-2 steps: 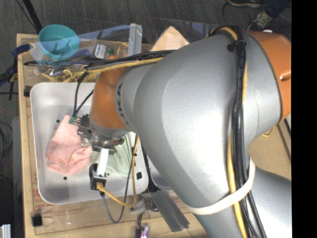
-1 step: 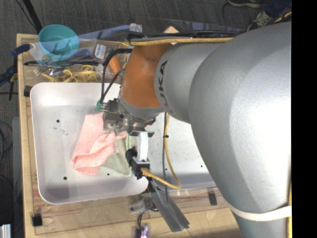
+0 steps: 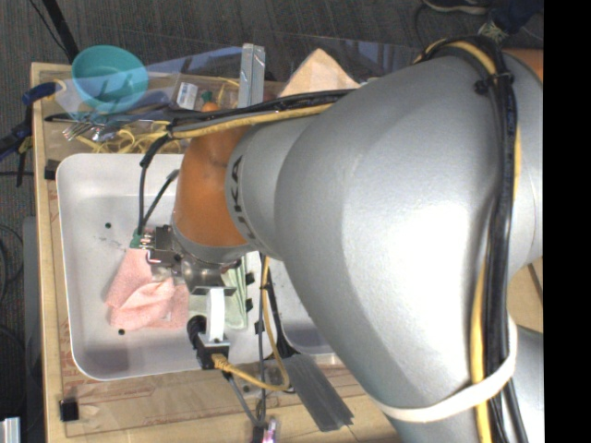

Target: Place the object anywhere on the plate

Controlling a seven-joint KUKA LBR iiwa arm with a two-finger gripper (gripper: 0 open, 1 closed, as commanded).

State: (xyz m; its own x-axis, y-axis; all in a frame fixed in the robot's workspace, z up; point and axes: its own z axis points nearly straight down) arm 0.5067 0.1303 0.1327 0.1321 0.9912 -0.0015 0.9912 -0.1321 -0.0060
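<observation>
The arm reaches over the left white bin [image 3: 78,247], its orange-banded wrist tilted down so the claw [image 3: 175,270] sits at the right edge of a crumpled pink cloth [image 3: 143,293] lying on the bin floor. The wrist hardware hides the tips, so whether the claw is spread or closed, or has any cloth in it, cannot be told from this angle.

The pink cloth looks to be the object to move. It lies in the lower middle of the left bin, bunched into soft folds. A plate is likely what peeks out as a pale rounded rim [image 3: 309,344] to the right of the cloth, under the arm, though that is a judgement.

For this step, a good grasp would take a raised fold of the cloth rather than a flat patch, since thin fabric slips easily. The lift should be high enough for the hanging cloth to pass over the bin wall before travelling right of the cloth's present spot.

Beyond the bin's far edge, a teal bowl [image 3: 109,77] rests on the table [image 3: 138,400].
</observation>
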